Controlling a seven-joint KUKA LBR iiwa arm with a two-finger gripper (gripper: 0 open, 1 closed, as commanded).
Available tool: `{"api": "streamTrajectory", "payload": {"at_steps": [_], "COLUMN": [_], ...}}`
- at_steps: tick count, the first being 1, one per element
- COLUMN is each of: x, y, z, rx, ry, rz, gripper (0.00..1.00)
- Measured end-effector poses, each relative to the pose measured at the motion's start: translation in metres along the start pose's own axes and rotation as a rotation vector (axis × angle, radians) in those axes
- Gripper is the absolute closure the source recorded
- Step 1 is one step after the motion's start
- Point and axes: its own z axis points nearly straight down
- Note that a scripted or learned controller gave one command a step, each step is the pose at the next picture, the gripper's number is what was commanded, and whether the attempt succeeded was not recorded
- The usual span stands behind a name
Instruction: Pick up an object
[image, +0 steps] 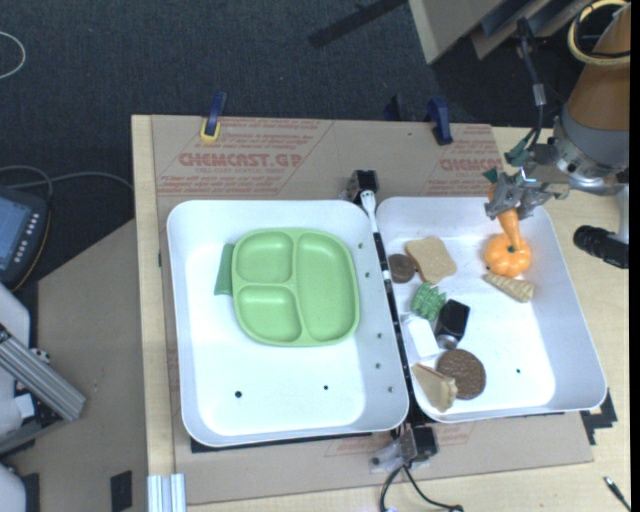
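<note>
Nearest the camera, at the right bin's (575, 330) front edge toward its left corner, a tan wedge (433, 386) lies touching a brown round cookie-like disc (463, 373). Behind them, along the left wall, come a black block (452, 320), a small green crumpled piece (428, 300), a slice of toast (431, 259) and a small dark brown disc (401, 267) just beside the toast. Further right, a pale wedge (510, 288) lies close in front of the orange gourd-shaped toy (508, 252), which sits in the bin's back right part, its round body toward the front and its narrow neck pointing toward the back edge, so its long axis runs front to back. The gripper (516, 193) hangs at the top of that neck, the neck reaching up to its fingers; whether they are closed on it I cannot tell. In the left bin (200, 380), a green divided plate (296, 286) lies toward the back, clear of the walls.
</note>
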Motion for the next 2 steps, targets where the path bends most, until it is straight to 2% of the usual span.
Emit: {"api": "streamTrajectory", "payload": {"at_steps": [1,2], "x": [0.000,0.048], "y": [0.001,-0.028], "z": [0.004,-0.007], "rx": [0.006,0.010], "ry": [0.001,0.005], "rz": [0.000,-0.004], "gripper": [1.00,1.00]}}
